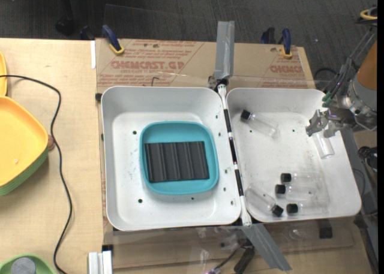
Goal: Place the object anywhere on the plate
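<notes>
A clear vial (324, 146) hung just below the pincer (320, 128), near the right wall of the right bin (300, 96). It appeared to be gripped by its upper end and lifted clear of the bin floor, though its transparency made the contact hard to confirm; the pincer looked closed narrowly around it. Holding it by the top probably left its body free to be lowered onto a surface.

Other clear vials with black caps lay loose in the same bin: one (258, 121) near the upper left, and a cluster (287, 192) toward the lower right corner. They lay at random angles, probably tipped in as a supply to pick from.

The teal plate (178, 186), with a dark ribbed insert (177, 160), sat centred in the left bin (120, 147), well apart from the held vial, giving a broad target. I judged that the carry across the divider was yet to come. Both bins rested on cardboard (156, 63) clamped to the counter (42, 63).
</notes>
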`<move>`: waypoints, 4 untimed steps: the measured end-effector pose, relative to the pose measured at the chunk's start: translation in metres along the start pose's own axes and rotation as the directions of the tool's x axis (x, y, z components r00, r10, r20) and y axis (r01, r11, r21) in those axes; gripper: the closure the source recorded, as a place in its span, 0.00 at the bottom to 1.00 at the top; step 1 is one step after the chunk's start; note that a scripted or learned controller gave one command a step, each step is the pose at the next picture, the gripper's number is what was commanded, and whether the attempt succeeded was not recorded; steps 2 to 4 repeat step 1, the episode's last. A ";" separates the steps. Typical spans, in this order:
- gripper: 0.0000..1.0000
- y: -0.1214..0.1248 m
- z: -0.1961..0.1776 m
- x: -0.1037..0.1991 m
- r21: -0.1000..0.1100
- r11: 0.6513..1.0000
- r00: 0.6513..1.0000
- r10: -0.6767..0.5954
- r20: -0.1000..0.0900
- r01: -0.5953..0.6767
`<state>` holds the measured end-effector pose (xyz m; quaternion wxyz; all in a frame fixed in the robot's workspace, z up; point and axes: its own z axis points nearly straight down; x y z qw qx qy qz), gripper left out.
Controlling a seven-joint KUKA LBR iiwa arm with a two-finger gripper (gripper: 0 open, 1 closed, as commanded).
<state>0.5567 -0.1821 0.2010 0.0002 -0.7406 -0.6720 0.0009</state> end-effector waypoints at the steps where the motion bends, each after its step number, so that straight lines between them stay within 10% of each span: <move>1: 0.00 0.000 0.000 0.000 0.000 1.000 1.000 0.000 0.000 0.000; 4: 0.00 0.000 0.000 0.000 0.000 1.000 1.000 0.000 0.000 0.000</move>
